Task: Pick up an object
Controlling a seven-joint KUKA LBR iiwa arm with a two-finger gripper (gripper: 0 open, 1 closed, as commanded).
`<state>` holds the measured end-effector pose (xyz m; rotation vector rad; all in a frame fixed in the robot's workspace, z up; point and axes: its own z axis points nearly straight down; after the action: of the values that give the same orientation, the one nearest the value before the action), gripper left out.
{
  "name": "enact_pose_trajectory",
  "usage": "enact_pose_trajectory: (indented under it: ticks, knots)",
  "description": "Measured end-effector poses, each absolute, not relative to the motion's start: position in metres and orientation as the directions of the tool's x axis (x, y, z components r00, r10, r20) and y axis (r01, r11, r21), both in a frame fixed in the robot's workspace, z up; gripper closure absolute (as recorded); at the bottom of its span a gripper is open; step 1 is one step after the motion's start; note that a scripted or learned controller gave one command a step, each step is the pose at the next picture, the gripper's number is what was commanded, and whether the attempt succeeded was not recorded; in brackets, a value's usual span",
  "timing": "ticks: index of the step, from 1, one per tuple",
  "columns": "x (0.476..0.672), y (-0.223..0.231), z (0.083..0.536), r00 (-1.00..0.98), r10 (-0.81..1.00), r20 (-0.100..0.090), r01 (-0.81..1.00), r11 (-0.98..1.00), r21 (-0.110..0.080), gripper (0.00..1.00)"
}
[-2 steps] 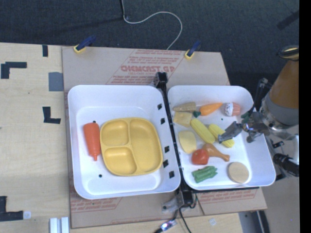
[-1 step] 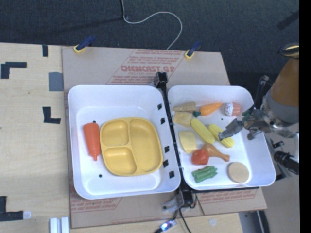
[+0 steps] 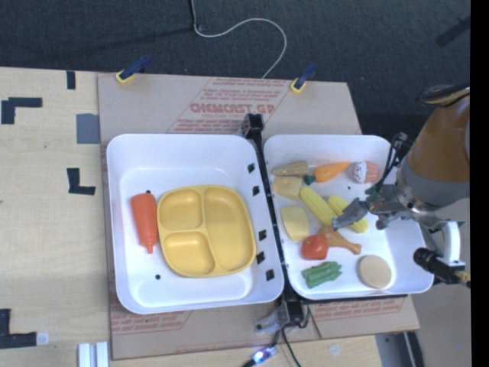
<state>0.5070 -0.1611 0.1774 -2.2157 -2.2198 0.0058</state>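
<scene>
My gripper hangs low over the middle of the right bin, reaching in from the right. It is just above a small yellow piece, beside a corn cob and over the thin end of a brown drumstick. Around it lie a red tomato, a pale yellow slab, an orange carrot, a green pod and a round tan bun. Nothing is visibly lifted.
The left bin holds a yellow divided plate and an orange-red sausage shape to its left. A black divider runs between the bins. A white and red piece lies at the right bin's back.
</scene>
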Motion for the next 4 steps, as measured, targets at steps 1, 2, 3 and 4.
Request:
enact_pose_trajectory:
  ticks: [1, 2, 3, 4]
  knots:
    - [0.51, -0.151, 0.118, -0.002, 1.0, 0.002, 1.0, 0.002, -0.007, 0.0]
    - [0.51, -0.15, 0.083, -0.002, 1.0, -0.001, 1.0, 0.002, -0.002, 0.0]
    - [0.511, -0.151, 0.095, -0.001, 1.0, -0.002, 1.0, 0.001, 0.001, 1.0]
    - [0.506, -0.141, 0.148, -0.002, 1.0, 0.0, 1.0, 0.002, 0.002, 1.0]
